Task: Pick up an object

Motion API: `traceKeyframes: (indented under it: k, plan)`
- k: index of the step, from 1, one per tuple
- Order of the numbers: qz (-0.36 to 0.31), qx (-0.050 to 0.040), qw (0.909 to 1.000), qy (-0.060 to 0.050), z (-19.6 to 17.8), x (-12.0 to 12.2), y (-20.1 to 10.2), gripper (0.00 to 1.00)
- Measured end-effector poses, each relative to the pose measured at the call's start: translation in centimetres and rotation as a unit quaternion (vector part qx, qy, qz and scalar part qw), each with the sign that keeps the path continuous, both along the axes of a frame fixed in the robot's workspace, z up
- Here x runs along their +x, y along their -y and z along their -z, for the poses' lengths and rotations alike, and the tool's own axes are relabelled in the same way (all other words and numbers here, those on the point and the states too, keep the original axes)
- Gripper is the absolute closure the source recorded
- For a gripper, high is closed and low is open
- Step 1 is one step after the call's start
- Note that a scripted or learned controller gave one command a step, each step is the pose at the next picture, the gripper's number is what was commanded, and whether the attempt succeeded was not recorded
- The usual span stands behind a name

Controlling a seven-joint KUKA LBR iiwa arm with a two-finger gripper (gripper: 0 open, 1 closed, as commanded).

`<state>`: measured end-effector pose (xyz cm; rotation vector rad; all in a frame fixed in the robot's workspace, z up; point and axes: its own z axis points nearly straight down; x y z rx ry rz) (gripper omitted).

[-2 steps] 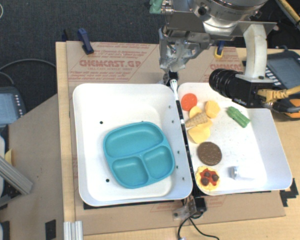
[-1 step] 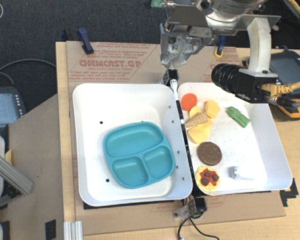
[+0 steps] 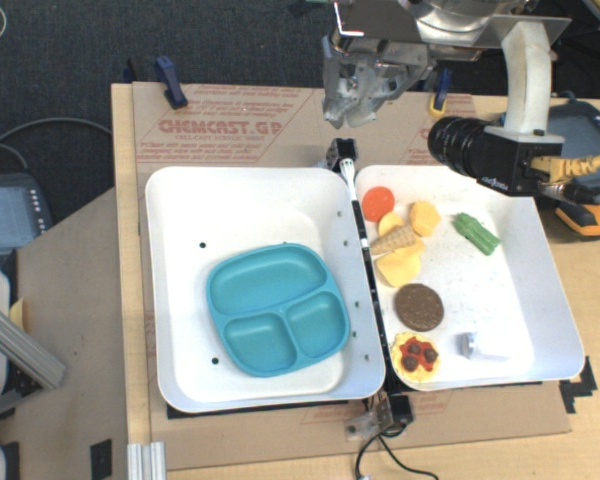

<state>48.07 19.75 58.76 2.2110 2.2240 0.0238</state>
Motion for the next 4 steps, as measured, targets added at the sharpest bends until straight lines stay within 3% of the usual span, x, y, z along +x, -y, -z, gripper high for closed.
traceKeyframes:
  k: [4]
  plan:
    - [-0.001,0.0030,1.0000,0.007,-4.3,0.2,-0.2,1.00]
